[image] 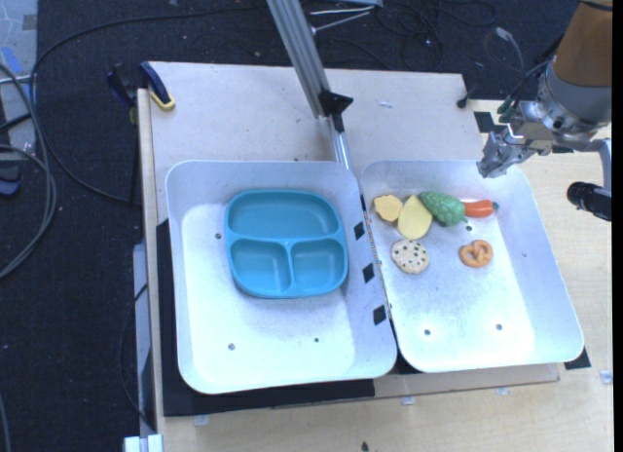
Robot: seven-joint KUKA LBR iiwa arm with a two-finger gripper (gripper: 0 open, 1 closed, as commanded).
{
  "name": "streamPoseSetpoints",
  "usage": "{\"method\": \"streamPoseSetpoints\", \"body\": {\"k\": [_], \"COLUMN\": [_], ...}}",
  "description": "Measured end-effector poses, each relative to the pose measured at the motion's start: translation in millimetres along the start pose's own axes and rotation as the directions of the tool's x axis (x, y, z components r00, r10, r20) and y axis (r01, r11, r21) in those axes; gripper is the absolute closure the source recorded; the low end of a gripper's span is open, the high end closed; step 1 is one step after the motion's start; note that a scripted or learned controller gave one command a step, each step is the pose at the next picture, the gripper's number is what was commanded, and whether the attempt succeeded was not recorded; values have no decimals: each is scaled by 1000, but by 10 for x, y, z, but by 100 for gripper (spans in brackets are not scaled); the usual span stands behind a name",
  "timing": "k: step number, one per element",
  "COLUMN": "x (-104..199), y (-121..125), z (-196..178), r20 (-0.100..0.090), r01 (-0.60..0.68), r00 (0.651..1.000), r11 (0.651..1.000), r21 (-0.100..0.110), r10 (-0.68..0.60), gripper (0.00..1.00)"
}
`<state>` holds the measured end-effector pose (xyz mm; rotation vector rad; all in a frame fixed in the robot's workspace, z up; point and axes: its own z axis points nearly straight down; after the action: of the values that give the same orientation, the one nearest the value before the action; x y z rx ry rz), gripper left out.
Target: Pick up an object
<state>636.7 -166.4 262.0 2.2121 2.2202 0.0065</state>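
The one camera hung above the bench (pixel 243 99) and looked down at a slant, from the near side toward the far edge. It stood far enough off to take in both bins whole, the left bin (pixel 195 343) and the right bin (pixel 526 323) side by side in the middle of its field, with dark floor and cables beyond the bench at the top and left. The arm (pixel 584 51) entered at the upper right corner, cut off by the frame. A metal pole (pixel 292 26) slanted down from the top centre.
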Motion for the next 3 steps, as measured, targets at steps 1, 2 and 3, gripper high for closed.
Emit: {"method": "streamPoseSetpoints", "body": {"k": [1, 2, 3], "x": [1, 393, 989], "y": [12, -154, -312], "z": [-180, -97, -9], "r20": [-1, -3, -4], "r01": [-1, 2, 4], "r00": [1000, 1000, 1000], "r11": [1000, 1000, 1000], "r21": [4, 10, 11], "r10": [1, -2, -4], "gripper": [100, 100, 100]}}
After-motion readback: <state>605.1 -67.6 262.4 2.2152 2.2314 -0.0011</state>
